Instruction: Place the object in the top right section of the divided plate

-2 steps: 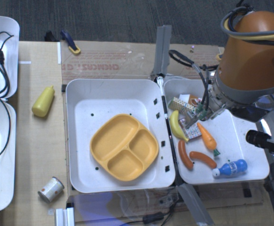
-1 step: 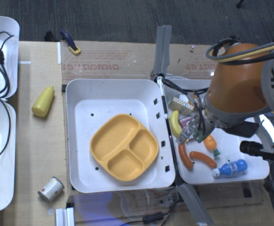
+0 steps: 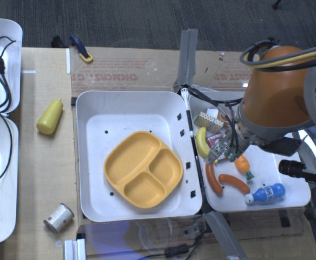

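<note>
Your arm (image 3: 279, 99) hangs over the right bin (image 3: 296, 196), among toy food; its tool's state cannot be told. The yellow divided plate (image 3: 143, 169) sits in the left bin (image 3: 92, 145).

The arm (image 3: 279, 99) is bulky and rounded, with a broad orange band wrapping its upper part above a grey wrist collar. Black and yellow cables loop over its top. To the right, a pale grey link shows part of dark lettering. Thin coloured wires and small hardware hang below the wrist.
</note>
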Controlling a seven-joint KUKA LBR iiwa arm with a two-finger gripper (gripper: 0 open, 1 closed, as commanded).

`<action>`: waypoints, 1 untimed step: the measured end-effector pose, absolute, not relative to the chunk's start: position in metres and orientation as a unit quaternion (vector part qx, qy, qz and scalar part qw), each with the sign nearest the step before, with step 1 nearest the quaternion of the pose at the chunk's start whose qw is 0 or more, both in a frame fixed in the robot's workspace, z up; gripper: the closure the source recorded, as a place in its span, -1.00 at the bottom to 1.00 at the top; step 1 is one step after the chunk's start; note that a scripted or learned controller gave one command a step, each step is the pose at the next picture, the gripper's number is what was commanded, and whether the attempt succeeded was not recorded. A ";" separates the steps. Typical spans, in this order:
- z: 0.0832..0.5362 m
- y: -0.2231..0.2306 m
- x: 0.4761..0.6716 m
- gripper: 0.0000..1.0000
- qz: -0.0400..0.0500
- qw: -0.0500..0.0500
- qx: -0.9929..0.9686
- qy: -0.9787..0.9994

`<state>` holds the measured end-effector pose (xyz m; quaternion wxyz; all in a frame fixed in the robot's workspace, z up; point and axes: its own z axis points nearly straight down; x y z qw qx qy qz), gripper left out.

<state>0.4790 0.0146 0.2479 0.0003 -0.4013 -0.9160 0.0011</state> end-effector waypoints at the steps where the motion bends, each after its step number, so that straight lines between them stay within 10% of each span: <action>1: 0.256 0.014 0.480 1.00 0.002 0.000 -0.403 -0.915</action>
